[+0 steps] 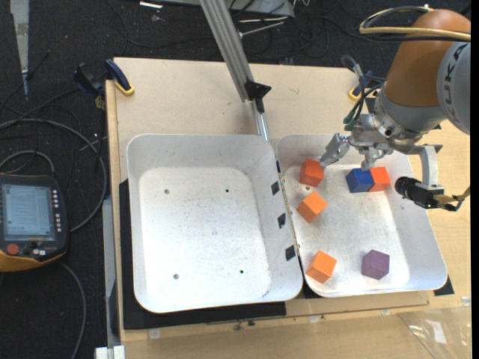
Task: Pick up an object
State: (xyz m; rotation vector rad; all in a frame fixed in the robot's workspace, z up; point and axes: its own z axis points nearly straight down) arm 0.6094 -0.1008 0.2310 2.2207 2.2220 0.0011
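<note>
Right, gripper [352, 152] hangs over the far part of the right bin [419, 264], fingers spread wide, nothing between them. One finger [333, 152] reaches toward the red-orange cube [311, 173], tip just above and beside it; the other points down at the blue cube [359, 179].

Landmark: blue cube. A red cube [379, 178] touches its right side. Red-orange cube sits left of it, near. An orange cube [312, 206] lies left and toward the camera, close to the bin's left wall. Another orange cube [322, 265] is well apart, toward the near edge. Purple cube [376, 264] also well apart, nearer the camera and slightly right.

Left bin [142, 223] sits far left of the blue cube, edge overlapping the right bin.
</note>
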